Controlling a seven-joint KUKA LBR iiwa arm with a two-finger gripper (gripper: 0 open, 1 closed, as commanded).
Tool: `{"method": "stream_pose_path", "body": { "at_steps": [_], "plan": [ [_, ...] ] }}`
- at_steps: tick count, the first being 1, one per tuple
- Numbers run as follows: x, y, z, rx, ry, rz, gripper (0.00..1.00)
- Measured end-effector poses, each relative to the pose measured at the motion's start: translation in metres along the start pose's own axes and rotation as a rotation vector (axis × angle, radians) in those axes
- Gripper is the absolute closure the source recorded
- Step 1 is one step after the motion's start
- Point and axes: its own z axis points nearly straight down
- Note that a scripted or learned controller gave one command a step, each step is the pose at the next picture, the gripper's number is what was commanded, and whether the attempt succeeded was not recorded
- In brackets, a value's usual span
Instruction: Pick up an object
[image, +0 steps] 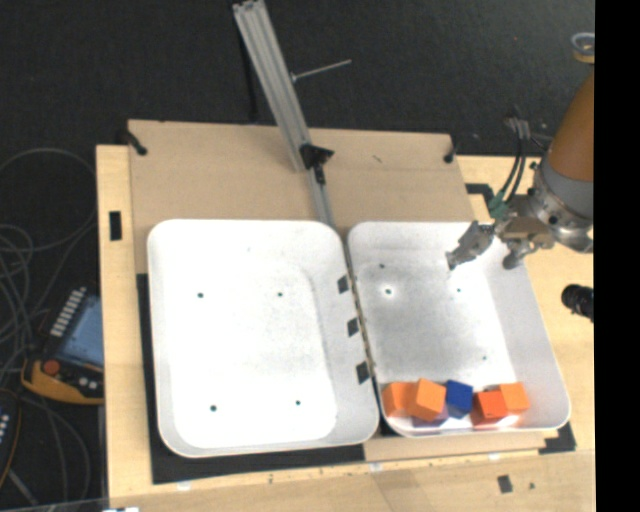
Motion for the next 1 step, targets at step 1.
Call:
{"method": "stream_pose_path", "body": {
  "at_steps": [1],
  "plan": [
    [0.0575,-0.048,0.1026,0.011,0.004,-0.007,0.0]
  ]
}}
